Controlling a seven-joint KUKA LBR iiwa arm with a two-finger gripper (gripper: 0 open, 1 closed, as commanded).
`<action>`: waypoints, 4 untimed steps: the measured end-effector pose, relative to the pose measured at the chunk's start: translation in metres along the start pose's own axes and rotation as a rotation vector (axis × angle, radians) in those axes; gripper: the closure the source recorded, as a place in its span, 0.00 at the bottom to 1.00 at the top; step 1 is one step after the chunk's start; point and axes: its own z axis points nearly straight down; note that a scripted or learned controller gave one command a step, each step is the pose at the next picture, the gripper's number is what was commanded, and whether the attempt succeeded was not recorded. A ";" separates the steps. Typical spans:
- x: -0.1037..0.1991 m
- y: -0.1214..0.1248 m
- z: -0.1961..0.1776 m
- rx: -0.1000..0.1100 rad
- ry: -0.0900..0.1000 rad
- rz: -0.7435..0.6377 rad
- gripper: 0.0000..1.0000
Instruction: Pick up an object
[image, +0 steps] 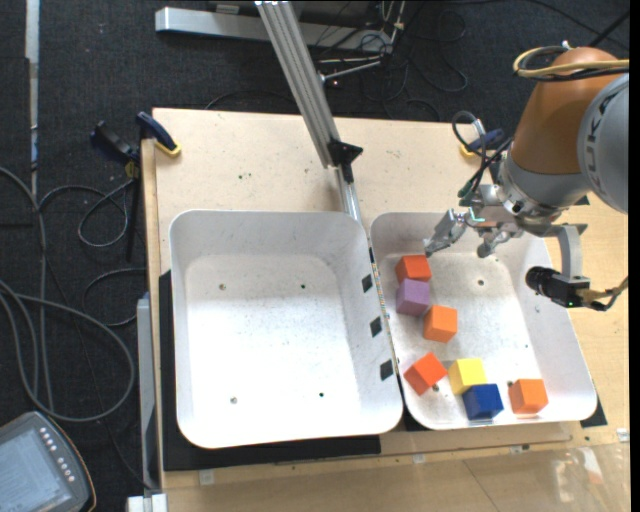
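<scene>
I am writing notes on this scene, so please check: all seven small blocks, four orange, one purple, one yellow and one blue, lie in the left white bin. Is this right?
Not quite. The camera view shows the blocks in the right white bin, not the left one. The count and colours hold: four orange blocks, one purple block, one yellow block and one blue block.

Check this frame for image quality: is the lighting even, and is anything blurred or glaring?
Camera view: lighting is even and soft, with faint shadows beside the blocks in the right bin; the gripper looks slightly soft; the left bin is bright white but not blown out.
</scene>
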 end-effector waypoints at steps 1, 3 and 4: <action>0.000 0.000 -0.002 -0.003 -0.001 0.001 0.00; 0.004 0.000 0.115 -0.001 0.000 0.002 0.00; 0.003 0.001 0.101 -0.007 -0.002 0.002 1.00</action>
